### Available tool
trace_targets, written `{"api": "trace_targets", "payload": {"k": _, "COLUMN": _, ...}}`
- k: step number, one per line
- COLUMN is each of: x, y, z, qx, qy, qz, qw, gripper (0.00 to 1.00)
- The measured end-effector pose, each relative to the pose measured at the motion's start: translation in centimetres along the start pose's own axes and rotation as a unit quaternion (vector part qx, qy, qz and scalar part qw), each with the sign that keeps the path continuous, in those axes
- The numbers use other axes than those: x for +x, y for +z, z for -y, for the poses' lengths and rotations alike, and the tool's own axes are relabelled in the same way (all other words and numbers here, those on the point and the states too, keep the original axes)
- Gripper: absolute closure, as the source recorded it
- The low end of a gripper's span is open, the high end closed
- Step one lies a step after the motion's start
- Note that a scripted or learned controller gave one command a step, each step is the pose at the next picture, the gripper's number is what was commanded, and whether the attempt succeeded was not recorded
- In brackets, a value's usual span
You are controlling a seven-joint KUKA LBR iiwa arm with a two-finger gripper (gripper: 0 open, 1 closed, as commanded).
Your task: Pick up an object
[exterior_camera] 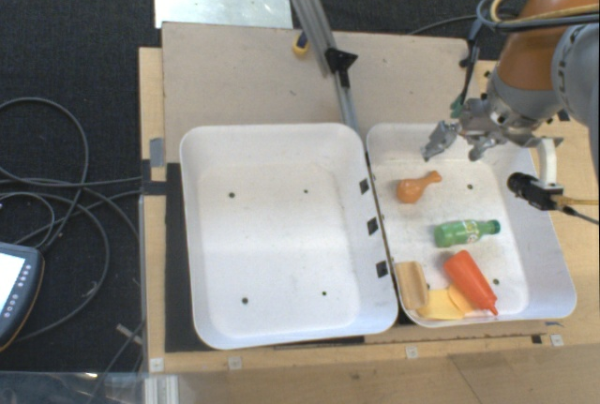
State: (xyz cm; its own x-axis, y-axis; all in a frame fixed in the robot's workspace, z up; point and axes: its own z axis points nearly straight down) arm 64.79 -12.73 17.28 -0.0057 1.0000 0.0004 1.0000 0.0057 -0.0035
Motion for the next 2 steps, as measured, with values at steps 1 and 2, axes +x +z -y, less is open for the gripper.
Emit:
{"api": "trace_targets", "payload": {"k": 1, "x": 0.3, "y": 6.2, "z": 0.5, "qx": 0.0, "qy": 0.001, "qz": 0.0, "qw": 1.0, "gripper": 0.0}}
{"api": "trace_targets", "payload": {"k": 2, "x": 0.3, "y": 8.3, "z": 0.4, "qx": -0.002, "qy": 0.001, "qz": 0.0, "qw": 1.0, "gripper": 0.0}}
